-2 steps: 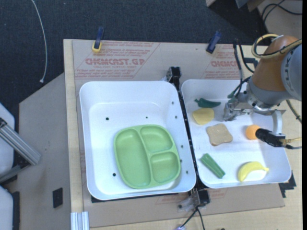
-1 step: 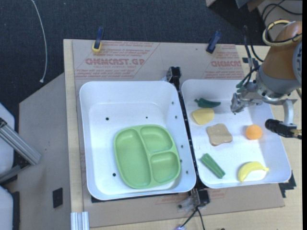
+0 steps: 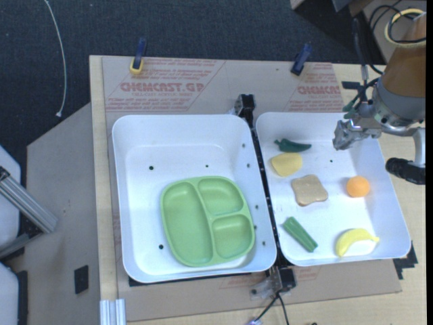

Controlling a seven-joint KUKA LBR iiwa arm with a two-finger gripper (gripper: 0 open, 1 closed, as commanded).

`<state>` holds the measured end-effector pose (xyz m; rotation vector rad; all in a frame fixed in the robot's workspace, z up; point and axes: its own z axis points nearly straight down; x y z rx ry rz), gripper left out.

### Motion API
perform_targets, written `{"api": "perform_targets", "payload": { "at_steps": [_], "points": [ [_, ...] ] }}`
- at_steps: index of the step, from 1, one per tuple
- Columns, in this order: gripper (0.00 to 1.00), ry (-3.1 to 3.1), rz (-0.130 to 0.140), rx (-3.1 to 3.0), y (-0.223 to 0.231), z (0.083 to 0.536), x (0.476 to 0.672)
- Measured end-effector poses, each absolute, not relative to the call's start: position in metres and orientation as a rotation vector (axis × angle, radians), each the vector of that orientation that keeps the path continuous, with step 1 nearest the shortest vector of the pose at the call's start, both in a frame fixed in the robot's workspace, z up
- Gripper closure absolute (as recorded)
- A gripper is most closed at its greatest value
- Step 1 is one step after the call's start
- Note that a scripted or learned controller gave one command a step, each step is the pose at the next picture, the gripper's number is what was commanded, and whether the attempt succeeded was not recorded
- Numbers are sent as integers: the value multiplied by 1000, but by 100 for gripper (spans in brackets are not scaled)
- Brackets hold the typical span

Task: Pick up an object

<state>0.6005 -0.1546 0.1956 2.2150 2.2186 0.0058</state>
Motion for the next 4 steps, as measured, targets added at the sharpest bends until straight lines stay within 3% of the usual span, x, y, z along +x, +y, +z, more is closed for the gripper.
{"api": "perform_targets", "payload": {
  "at_steps": [1, 4],
  "points": [
    [100, 2219, 4, 2216, -155, 220, 602],
    [100, 2231, 2, 2217, 11, 226, 561]
  ]
}}
